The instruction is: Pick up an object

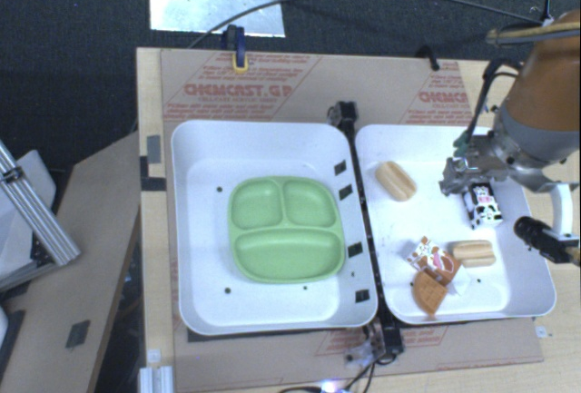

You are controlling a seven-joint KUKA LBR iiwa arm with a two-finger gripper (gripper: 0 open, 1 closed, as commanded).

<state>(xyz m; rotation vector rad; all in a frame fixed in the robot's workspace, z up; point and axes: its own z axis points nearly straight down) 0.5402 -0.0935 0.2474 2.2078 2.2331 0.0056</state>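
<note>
Cardboard [272, 87] printed "CHEMCAST GP", gripper [465, 178] above

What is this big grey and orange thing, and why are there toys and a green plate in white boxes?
That is a robot arm, seen from a camera looking down from above. At its end is a gripper, its hand for picking things up. The left bin holds a green plate with three sections. The right bin holds a bread roll, a little black-and-white cow toy, another tan roll and some colourful snack toys. The gripper hangs right beside the cow.
</note>
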